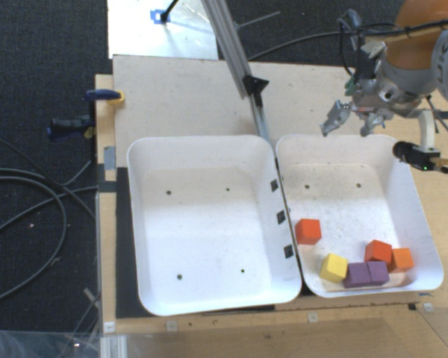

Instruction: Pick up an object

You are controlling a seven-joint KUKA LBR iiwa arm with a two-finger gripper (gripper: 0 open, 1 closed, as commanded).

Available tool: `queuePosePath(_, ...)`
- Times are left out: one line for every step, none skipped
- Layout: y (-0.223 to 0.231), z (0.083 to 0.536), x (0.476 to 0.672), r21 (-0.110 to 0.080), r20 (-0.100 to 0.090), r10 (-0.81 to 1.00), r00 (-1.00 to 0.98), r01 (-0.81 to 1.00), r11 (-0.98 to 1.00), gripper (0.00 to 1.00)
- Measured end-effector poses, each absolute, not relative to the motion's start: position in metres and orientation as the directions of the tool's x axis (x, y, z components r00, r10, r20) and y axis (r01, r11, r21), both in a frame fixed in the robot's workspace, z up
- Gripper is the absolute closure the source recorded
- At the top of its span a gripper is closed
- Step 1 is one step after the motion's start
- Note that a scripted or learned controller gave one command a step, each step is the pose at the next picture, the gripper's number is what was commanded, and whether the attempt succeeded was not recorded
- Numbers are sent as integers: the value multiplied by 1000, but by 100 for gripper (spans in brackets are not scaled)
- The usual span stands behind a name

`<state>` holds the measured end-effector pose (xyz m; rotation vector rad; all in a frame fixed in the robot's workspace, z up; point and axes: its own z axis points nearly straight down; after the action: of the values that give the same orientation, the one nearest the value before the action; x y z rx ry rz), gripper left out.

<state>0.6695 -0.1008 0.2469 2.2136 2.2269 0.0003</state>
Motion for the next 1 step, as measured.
queuePosePath(-44,187,593,-10,4,1000,-9,1000,9,0)
